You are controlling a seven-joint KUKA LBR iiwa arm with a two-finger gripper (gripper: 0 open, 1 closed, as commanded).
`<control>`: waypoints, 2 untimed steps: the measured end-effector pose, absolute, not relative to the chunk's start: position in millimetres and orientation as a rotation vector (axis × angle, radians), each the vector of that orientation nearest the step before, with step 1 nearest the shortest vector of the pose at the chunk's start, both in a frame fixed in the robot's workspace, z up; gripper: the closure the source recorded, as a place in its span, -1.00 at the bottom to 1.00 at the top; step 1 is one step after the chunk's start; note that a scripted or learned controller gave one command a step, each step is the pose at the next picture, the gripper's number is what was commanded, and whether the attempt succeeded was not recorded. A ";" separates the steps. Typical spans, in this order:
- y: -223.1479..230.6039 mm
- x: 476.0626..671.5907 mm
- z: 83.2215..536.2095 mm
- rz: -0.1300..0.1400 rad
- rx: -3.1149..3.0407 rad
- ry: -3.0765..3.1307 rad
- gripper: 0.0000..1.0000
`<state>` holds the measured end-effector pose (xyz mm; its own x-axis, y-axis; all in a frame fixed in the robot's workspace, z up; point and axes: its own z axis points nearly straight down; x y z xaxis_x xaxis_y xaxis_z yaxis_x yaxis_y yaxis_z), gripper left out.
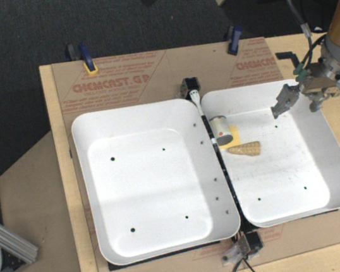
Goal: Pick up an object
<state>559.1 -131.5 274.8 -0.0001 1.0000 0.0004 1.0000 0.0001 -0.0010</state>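
Camera view caught the claw (297, 100) above the right bin (329, 171), fingers apart and empty; next it needed lowering onto the cone (245, 149).

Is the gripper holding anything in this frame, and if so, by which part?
Nothing is held. The gripper hangs over the right bin, apart from the small objects lying near that bin's left wall.

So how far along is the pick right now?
Nothing looks picked yet. The gripper hangs over the far right part of the right bin, apart from the objects. The grey cylinder, yellow piece and tan cone lie near that bin's left wall. Left to do: move over one, descend, grasp, lift.
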 end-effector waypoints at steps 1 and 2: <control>-131.5 559.7 285.6 -0.002 -2.222 -2.224 1.00; -44.0 538.4 334.4 -0.011 -2.213 -2.235 1.00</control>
